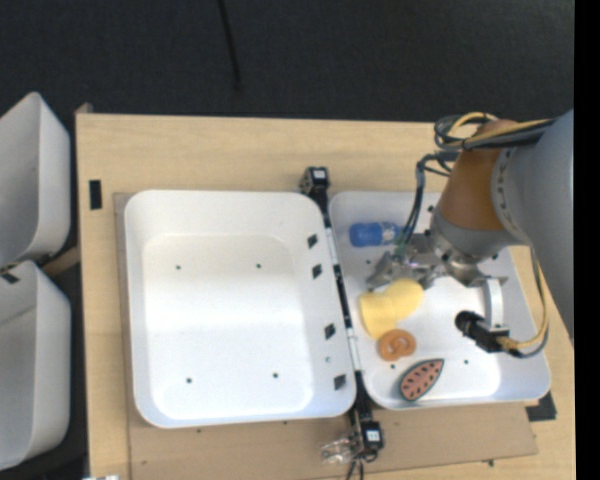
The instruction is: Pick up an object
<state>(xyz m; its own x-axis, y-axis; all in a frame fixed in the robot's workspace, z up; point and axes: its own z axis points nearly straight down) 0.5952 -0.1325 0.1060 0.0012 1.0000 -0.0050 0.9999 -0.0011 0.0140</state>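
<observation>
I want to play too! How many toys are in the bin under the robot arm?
4. A blue toy at the back, a yellow one in the middle, an orange ring just in front, and a brown oval nearest the front. The arm may hide more.

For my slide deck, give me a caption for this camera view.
KUKA arm's gripper lowered into the right bin above a yellow object, beside blue, orange and brown items.

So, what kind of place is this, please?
Probably a robotics lab set up for grasping trials: a wooden bench bears two white bins, the arm reaches into the right bin, and small odd items like a yellow object lie there.
</observation>
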